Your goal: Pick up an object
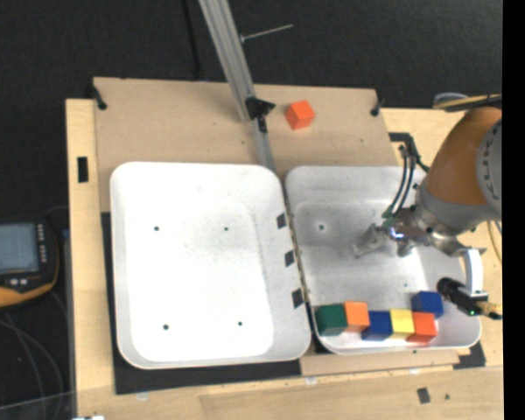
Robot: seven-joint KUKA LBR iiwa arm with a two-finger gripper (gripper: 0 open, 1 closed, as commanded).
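Several coloured blocks lie in a row along the front wall of the right bin: a green block, an orange block, a blue block, a yellow block and a red-orange block. Another blue block sits just behind that row's right end. My gripper hangs over the middle of the right bin, behind the row and apart from it. Nothing shows in its grasp.
The left bin lies beside the right one. An orange cube rests on the brown board behind the bins, next to a slanted metal rail. A handheld pendant lies off the bench at the left.
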